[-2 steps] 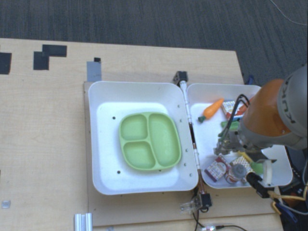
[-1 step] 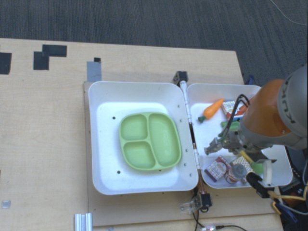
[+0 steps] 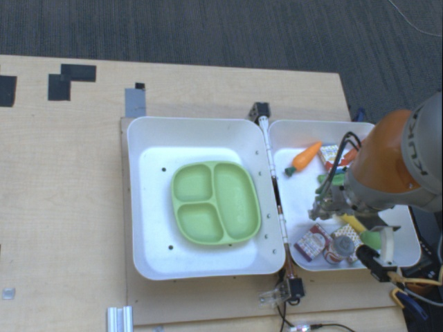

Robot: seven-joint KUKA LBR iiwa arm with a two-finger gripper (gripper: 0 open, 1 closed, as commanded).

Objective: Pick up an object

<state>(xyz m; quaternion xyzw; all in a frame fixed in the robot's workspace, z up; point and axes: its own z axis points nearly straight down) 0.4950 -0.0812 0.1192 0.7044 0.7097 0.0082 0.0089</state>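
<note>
We count 2 white bins. The left bin (image 3: 142, 185) holds 1 green 3-compartment tray (image 3: 214, 203). In the right bin (image 3: 284, 161), the gripper (image 3: 324, 209) hangs low; just above it lies 1 orange carrot (image 3: 306, 157), just below it 2 small packets (image 3: 325, 243).

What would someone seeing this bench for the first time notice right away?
The pale green divided plate in the middle of the left bin stands out first, being the one thing lying there. Next comes the grey arm with its orange band, reaching in over the right bin. Its end effector is low among a clutter of small things, and a toy carrot lies near that bin's far left corner.
</note>
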